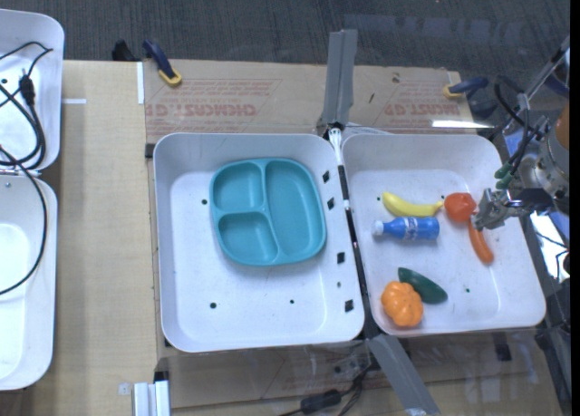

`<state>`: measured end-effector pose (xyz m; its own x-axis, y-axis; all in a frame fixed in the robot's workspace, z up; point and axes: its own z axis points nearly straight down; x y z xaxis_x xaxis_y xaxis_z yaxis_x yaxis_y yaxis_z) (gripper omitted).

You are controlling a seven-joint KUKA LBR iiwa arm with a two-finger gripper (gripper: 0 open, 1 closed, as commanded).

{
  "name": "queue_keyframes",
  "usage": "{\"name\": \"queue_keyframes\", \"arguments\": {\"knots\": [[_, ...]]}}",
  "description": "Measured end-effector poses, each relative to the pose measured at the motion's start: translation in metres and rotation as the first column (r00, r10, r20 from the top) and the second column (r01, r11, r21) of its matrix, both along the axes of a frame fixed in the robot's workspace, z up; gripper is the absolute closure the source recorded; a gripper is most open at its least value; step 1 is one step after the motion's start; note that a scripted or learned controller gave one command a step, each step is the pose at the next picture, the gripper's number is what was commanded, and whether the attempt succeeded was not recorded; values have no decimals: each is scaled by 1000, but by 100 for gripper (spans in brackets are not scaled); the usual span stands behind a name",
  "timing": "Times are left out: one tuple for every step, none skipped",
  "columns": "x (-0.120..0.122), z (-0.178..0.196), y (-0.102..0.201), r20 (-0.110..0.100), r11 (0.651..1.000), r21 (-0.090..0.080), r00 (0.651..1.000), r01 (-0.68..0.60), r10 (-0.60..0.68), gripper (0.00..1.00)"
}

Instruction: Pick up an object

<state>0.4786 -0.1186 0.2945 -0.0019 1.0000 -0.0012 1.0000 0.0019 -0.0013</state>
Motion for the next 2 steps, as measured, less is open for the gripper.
{"name": "queue_keyframes", "arguments": {"knots": [[42, 86, -59, 0, 1000, -1, 1000, 2, -2, 100], [-1, -15, -56, -2, 1000, 1, 1000, 3, -3, 100]]}}
